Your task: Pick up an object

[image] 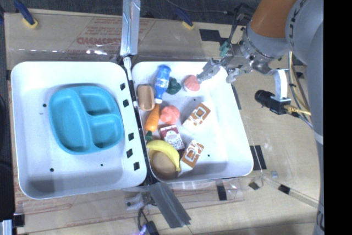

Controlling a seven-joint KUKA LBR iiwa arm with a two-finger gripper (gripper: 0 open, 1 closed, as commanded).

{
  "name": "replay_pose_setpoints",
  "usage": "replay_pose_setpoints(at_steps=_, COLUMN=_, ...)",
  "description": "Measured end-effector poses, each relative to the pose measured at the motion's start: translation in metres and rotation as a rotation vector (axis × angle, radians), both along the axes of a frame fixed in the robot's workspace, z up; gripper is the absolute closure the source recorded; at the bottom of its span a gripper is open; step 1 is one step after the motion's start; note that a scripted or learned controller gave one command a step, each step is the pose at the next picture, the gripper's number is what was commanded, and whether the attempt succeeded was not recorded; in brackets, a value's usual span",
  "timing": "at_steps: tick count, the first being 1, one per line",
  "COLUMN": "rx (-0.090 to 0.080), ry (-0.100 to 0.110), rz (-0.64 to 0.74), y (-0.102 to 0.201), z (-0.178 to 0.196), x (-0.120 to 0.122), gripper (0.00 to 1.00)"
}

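Camera view: claw [209, 70] hovering just beside pink round toy [191, 83] in right bin [234, 135]; cannot tell whether gripping anything.

Divided tray [85, 118] in left bin [33, 173], toy foods clustered in right bin [234, 140], hand [212, 70] above its far edge
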State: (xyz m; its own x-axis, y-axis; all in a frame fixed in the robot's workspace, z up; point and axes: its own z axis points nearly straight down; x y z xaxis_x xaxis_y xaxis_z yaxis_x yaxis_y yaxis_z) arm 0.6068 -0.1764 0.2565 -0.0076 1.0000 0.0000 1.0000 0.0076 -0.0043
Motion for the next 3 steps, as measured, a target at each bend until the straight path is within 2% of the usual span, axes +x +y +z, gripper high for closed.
replay_pose_setpoints(at_steps=1, rx=0.000, ry=0.002, rz=0.014, y=0.011, z=-0.055, x=0.049, gripper=0.00)
replay_pose_setpoints(at_steps=2, rx=-0.004, ry=-0.007, rz=0.217, y=0.038, z=-0.149, x=0.052, gripper=0.00)
replay_pose_setpoints(at_steps=3, rx=-0.001, ry=-0.008, rz=0.455, y=0.091, z=-0.062, x=0.051, gripper=0.00)
